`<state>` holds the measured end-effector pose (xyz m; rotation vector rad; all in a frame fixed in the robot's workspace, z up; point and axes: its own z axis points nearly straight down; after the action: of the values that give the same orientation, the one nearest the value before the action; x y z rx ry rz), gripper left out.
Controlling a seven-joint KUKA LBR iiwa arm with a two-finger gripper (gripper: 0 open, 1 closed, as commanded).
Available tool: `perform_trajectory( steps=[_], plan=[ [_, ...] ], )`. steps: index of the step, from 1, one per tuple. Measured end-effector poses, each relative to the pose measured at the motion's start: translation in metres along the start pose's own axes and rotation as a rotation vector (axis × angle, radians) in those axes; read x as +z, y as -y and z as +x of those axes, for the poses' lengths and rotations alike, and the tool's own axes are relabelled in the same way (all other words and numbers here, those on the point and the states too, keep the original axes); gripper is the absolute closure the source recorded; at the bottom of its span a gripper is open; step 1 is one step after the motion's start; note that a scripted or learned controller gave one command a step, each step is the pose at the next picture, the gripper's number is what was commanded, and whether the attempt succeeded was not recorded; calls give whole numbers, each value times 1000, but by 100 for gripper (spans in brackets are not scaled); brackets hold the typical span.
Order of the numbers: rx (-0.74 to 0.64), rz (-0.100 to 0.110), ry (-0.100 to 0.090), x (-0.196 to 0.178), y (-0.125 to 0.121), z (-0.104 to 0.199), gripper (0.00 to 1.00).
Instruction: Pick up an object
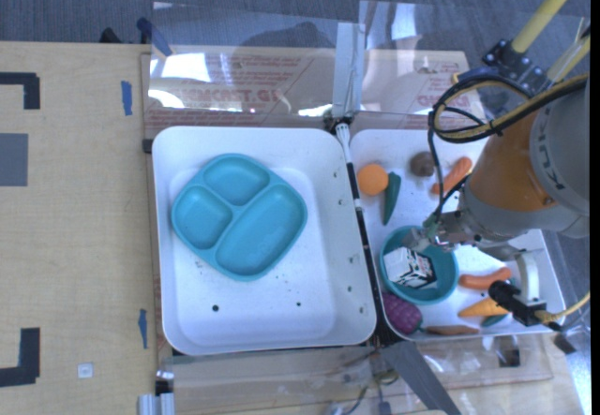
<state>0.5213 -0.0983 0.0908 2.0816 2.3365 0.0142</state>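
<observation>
My gripper point(412, 265) hangs low in the right bin point(405, 143), right over a teal bowl point(442, 289), and its white and black tip sits inside the bowl's rim. Around the bowl lie an orange ball point(373, 179), a dark green vegetable point(390, 200), a small brown lump point(423, 162), an orange carrot point(454, 175) and a purple bunch of grapes point(403, 314). Nothing is visibly held. The arm's grey and orange wrist covers the right part of the bin.
A blue divided plate point(240, 214) lies in the left bin point(281, 315). Two more orange carrot-like pieces point(486, 280) point(484, 310) rest at the right bin's near right. A black divider rim point(357, 207) separates the bins. Cables loop above the wrist.
</observation>
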Motion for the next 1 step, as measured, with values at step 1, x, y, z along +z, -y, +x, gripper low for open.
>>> perform_trajectory(
  steps=[1],
  plan=[
    [3,-13,16,-15,-3,-7,100]
  ],
)
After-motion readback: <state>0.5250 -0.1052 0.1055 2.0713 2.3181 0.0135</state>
